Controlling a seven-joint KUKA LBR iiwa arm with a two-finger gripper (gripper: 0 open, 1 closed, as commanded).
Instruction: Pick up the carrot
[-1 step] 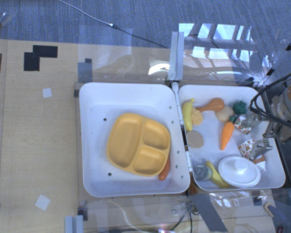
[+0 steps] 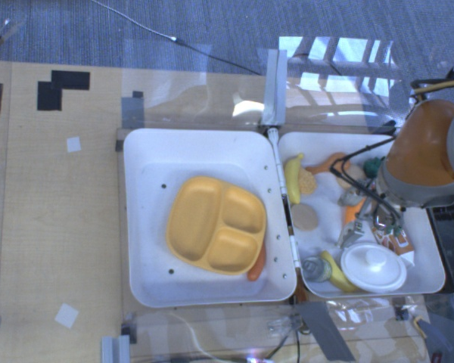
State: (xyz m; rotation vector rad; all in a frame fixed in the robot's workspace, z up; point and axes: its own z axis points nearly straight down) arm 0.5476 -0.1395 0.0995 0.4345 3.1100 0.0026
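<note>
The carrot (image 2: 257, 262) lies in the left bin (image 2: 147, 203), an orange stick tucked against the lower right edge of the yellow divided plate (image 2: 216, 224) and close to the wall shared with the right bin (image 2: 431, 267). Part of it seems to sit under the plate's rim, though at this size I cannot be sure.

The arm (image 2: 427, 153) is over the right bin, well apart from the carrot. Its hand (image 2: 357, 229) hangs low among the clutter there, near a white lidded bowl (image 2: 373, 266), two bananas, one by the dividing wall (image 2: 292, 178) and one at the front (image 2: 337, 272), and a round tan disc (image 2: 304, 218). Something orange shows just beside the metal fingers (image 2: 349, 237), but whether it is gripped or merely behind them I cannot tell, nor can I make out whether the hand is wide or narrow.

So the task looks to be at the very start: the reach toward the carrot is not yet made, and the hand is in the wrong bin. The next move calls for lifting clear of the clutter, crossing the dividing wall to the left, and coming down over the carrot with the fingers set across its short width. The plate rim on one side and the bin wall on the other leave little room, so the approach needs to be well lined up along the carrot's slant.
</note>
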